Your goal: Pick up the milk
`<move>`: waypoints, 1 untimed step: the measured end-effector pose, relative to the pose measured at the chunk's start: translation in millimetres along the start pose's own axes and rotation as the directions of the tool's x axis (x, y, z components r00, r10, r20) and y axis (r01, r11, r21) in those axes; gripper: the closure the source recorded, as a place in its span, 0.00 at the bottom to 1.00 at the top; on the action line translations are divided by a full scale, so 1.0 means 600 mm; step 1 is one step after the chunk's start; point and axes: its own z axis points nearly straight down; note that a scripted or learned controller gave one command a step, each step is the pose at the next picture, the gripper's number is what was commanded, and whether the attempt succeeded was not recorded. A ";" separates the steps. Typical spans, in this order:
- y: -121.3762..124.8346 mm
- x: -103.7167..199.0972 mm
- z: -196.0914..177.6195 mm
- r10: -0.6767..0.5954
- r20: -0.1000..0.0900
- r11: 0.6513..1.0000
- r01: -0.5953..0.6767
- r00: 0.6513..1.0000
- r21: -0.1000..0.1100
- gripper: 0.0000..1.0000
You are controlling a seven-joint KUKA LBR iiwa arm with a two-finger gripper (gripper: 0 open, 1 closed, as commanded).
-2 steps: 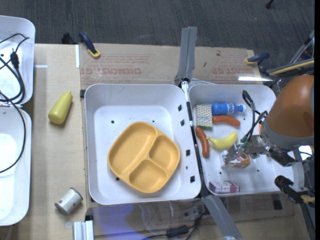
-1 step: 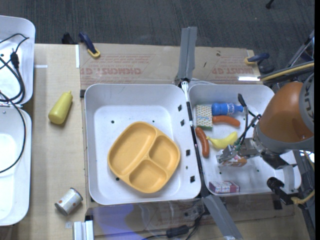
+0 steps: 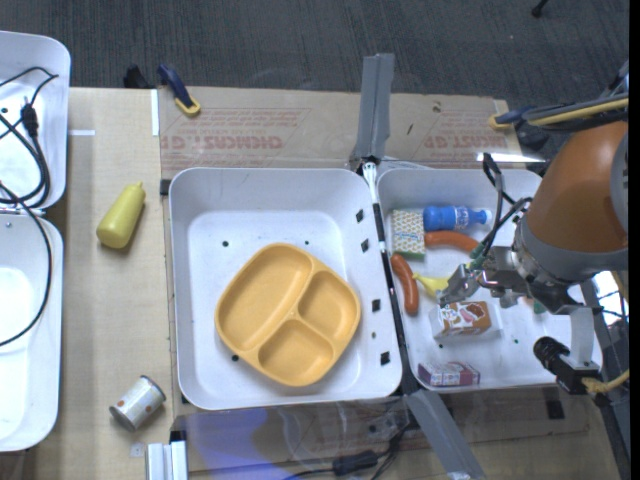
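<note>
Arm positioned over the right bin (image 3: 520,363), gripper (image 3: 462,286) lowered close to the milk carton (image 3: 465,320).

The gripper is seen just above and to the left of the milk carton, which lies on the floor of the right bin, slightly tilted, with its red-and-white face turned up. Whether the gripper is spread or closed cannot be told from the view, and nothing is seen gripped. A yellow banana (image 3: 432,285) is found just left of the gripper, and a red sausage (image 3: 404,282) lies beside the bin's left wall. Further back, a blue bottle (image 3: 452,217), an orange carrot (image 3: 452,240) and a small patterned box (image 3: 407,232) are grouped. A pink packet (image 3: 448,374) lies near the front. A yellow divided plate (image 3: 289,314) is held in the left bin (image 3: 200,208).
</note>
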 end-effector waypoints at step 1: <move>0.012 -0.067 0.135 0.093 -0.006 0.996 -0.093 0.996 -0.015 0.00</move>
